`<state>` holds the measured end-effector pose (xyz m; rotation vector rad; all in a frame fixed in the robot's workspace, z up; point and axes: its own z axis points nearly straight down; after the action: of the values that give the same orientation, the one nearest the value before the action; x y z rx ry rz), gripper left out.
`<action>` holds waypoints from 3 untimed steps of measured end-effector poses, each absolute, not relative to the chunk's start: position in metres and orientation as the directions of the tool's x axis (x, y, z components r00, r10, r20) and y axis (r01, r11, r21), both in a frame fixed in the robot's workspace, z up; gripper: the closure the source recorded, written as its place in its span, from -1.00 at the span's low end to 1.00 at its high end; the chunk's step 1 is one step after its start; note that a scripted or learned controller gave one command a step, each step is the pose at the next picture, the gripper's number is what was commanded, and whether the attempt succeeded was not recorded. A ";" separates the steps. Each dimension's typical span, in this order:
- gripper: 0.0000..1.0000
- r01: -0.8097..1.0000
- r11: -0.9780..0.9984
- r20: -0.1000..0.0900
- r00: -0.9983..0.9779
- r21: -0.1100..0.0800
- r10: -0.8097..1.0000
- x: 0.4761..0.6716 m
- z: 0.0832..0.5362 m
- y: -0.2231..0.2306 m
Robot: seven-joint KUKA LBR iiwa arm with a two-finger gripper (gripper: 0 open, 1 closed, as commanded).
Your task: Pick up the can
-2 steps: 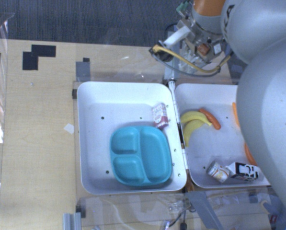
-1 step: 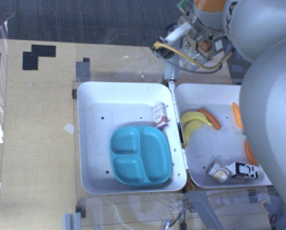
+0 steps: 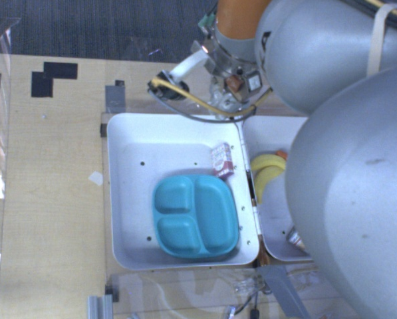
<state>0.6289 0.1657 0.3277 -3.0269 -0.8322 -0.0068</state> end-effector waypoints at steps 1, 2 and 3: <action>1.00 0.471 -0.882 0.006 0.882 0.000 0.471 0.642 0.344 0.182; 1.00 0.201 -0.980 0.005 0.980 -0.002 0.201 0.628 0.303 0.234; 1.00 0.199 -0.980 0.002 0.980 -0.002 0.199 0.605 0.228 0.227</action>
<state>0.6050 0.2267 0.2284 -3.1240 -0.3147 -0.0030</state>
